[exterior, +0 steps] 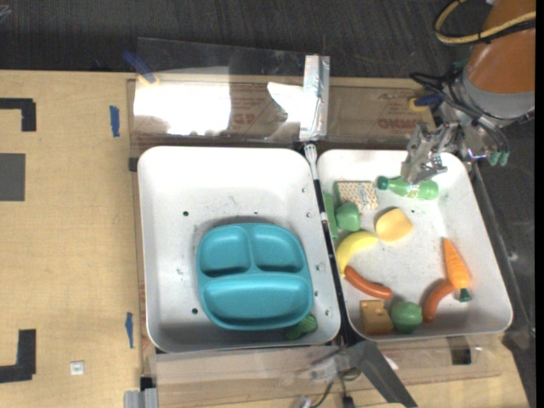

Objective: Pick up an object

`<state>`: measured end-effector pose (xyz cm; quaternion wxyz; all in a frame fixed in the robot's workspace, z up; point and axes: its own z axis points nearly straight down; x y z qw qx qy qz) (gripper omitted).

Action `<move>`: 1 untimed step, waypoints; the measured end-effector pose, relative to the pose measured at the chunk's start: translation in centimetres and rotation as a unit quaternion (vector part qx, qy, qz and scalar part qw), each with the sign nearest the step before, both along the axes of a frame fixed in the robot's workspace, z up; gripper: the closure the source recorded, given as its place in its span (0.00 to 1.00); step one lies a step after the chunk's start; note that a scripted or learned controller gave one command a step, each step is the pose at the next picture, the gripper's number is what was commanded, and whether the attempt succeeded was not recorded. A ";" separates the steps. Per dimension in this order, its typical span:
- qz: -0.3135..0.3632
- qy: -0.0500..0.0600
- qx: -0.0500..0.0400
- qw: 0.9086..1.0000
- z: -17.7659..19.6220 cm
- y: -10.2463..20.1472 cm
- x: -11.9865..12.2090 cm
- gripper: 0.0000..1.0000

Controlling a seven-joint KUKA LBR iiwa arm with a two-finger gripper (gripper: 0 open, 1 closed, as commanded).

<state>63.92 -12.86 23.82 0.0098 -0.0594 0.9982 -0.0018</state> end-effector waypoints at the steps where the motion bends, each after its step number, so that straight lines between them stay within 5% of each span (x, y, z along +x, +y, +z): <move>1: -0.009 0.003 0.002 1.000 4.1 1.3 3.0 1.00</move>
